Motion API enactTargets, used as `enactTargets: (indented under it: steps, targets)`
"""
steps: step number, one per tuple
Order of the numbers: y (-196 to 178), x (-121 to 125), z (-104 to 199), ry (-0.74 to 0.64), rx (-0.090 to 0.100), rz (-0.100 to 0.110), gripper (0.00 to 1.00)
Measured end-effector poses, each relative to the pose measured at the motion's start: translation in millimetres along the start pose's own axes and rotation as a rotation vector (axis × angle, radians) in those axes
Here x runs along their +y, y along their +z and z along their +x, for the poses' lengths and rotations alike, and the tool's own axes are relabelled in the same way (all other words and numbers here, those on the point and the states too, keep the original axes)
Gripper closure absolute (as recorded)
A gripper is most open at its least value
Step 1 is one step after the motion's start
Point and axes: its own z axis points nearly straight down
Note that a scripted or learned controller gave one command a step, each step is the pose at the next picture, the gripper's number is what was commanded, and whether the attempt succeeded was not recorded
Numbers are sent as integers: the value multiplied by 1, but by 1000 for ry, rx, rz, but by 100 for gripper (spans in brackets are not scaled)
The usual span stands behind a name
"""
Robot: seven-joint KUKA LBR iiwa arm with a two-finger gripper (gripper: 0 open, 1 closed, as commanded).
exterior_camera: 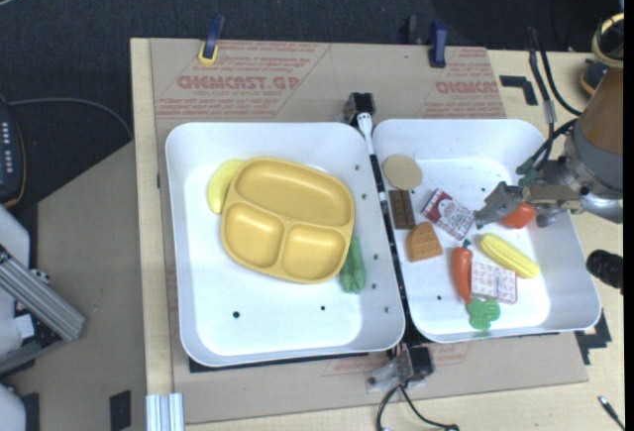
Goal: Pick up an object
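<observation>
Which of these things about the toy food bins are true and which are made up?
1. The yellow plastic divided tray lies in the left white bin. True.
2. The yellow toy corn cob lies in the left bin. False: it lies in the right white bin, below the gripper.
3. The orange toy carrot lies in the same bin as the corn cob. True.
4. The green toy vegetable sits inside one of the tray's compartments. False: it lies beside the tray's right edge, on the bin floor.
5. The gripper is above the left bin. False: it is over the right bin, near a small red-orange object.
</observation>
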Motion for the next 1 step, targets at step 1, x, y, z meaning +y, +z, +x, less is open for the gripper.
enactTargets:
  steps: [1]
  targets:
    - [-5,2,0,-3,-2,-11,0]
